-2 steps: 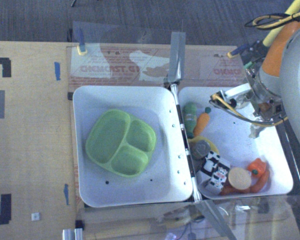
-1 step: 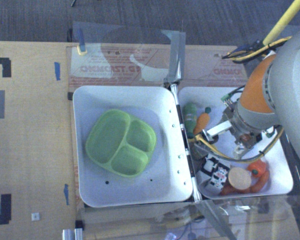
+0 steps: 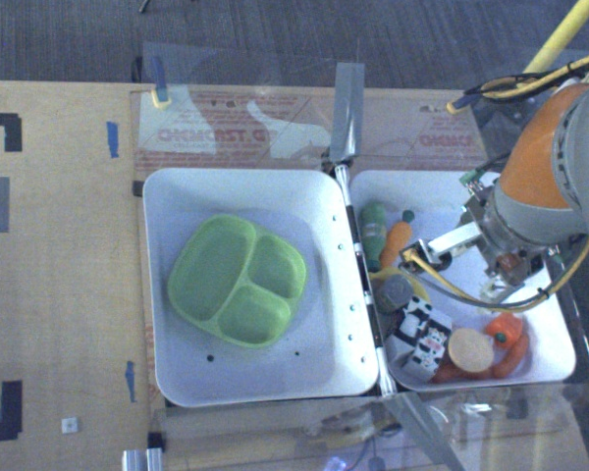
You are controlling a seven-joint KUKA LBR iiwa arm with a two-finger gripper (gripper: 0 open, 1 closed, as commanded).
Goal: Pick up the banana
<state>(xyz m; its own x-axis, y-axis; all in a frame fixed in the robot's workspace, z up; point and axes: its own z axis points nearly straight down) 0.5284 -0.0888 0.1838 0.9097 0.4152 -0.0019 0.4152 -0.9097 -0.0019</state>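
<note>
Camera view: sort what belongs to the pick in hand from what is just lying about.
Job: pincer, over the right bin.
Lying about: green sectioned plate in the left bin; carrot, green item, tan round slice and black-and-white block in the right bin.

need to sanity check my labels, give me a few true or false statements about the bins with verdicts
1. The green plate lies in the left bin. True.
2. The carrot lies in the left bin. False: it lies in the right bin, beside a green bottle.
3. The arm is over the right bin. True.
4. The plate has two compartments. False: it has three.
</note>
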